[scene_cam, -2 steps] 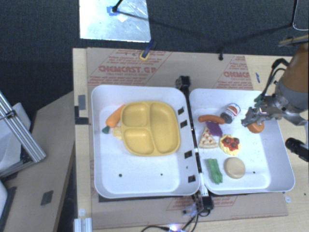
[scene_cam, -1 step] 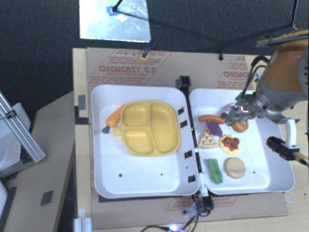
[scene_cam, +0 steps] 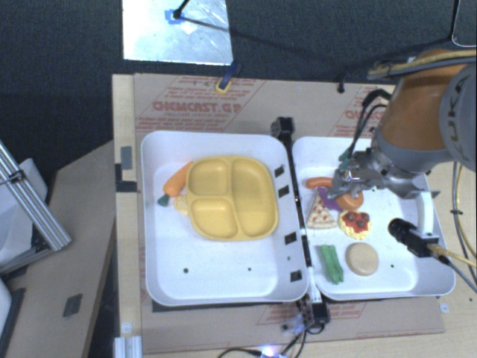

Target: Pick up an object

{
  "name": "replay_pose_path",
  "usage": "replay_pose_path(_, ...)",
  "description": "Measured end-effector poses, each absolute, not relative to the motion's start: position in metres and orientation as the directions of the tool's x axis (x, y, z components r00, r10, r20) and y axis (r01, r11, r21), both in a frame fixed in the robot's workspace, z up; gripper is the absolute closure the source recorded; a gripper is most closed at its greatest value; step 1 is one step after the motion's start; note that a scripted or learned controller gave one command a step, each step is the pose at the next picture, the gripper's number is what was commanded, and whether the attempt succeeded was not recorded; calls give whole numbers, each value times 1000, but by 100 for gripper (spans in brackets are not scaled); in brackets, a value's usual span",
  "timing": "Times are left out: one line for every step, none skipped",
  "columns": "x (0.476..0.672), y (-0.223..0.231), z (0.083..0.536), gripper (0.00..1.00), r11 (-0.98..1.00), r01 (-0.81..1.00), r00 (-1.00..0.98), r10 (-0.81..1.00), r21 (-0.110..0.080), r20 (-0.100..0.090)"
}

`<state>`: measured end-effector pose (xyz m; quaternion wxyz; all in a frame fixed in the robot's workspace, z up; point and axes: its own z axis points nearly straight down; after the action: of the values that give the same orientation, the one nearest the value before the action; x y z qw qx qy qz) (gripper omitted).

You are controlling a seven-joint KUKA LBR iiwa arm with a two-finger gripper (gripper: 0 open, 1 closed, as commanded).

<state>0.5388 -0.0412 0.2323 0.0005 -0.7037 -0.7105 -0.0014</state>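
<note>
The orange-red piece [scene_cam: 350, 200] is the object I take as the target, because it lies directly under the gripper [scene_cam: 346, 182]. In the camera view it sits in the upper middle part of the right bin [scene_cam: 391, 280], at the centre right of the frame. It is in a tight group: the sausage [scene_cam: 318, 183] is just to its left, a small purple piece [scene_cam: 326, 198] touches or almost touches it, and the pizza slice [scene_cam: 321, 216] and the round tart with red topping [scene_cam: 355, 224] lie just below. Lower in the same bin I see the green pod [scene_cam: 331, 263] and the tan cookie [scene_cam: 362, 259], both well apart from the gripper.

The arm [scene_cam: 425, 118] reaches in from the right and hangs low over this group. I cannot tell whether the gripper is spread or closed, because the wrist covers it from this angle. I also cannot see any piece held in it.

I judge the step in hand to be the descent or the grasp itself. The next move calls for a clean closing on one piece only and then a straight lift, since the neighbours are very near.

The left bin [scene_cam: 223, 271] holds the yellow divided plate [scene_cam: 227, 198] and a carrot [scene_cam: 177, 179].
</note>
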Motion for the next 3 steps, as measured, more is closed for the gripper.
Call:
replay_pose_path(536, 13, 239, 100, 11, 1000, -11, 1000, 2, 2)
replay_pose_path(528, 61, 235, 100, 9, 1000, -9, 1000, 1, 2)
replay_pose_path(520, 61, 217, 100, 2, 1000, -2, 1000, 0, 0)
